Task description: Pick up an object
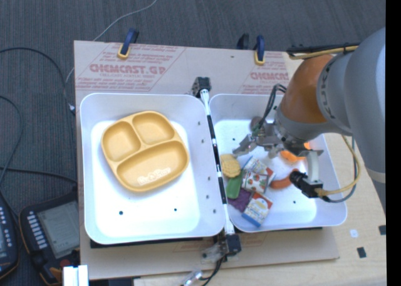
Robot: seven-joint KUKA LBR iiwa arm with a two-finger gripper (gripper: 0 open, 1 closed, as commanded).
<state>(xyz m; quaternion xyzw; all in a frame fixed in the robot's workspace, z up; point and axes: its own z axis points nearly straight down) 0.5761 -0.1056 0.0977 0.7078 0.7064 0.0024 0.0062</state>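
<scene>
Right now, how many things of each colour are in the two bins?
Yellow: 2, divided plate and round yellow piece
Green: 1
Purple: 1
Orange: 2
Printed cartons: 2
Total: 8

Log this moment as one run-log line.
phase: reach | gripper: low over right bin, above toy pile | grasp: none visible | left bin: yellow divided plate
</scene>
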